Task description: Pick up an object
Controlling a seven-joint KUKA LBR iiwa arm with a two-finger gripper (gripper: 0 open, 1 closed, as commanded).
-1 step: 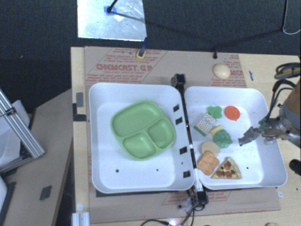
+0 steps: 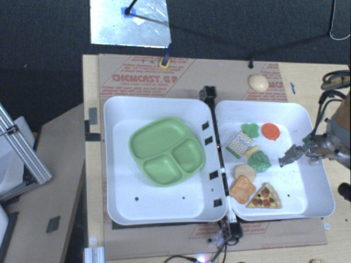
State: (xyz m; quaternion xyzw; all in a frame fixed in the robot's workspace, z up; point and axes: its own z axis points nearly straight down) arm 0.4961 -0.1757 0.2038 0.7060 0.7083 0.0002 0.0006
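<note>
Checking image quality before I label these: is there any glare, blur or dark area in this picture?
Camera view: the white bins are bright and nearly washed out; the foil sheet at top glints; the floor around the bench is dark; the hand at right looks soft and slightly blurred; the toy pizza slice stays fairly sharp.

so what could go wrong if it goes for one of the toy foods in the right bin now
The toys are packed tight: the broccoli touches the patterned block and the pale round piece, so the gripper may nudge neighbours or catch two. The pizza slice and orange cracker lie flat, so fingers could slide over them. The tomato could roll.
</note>
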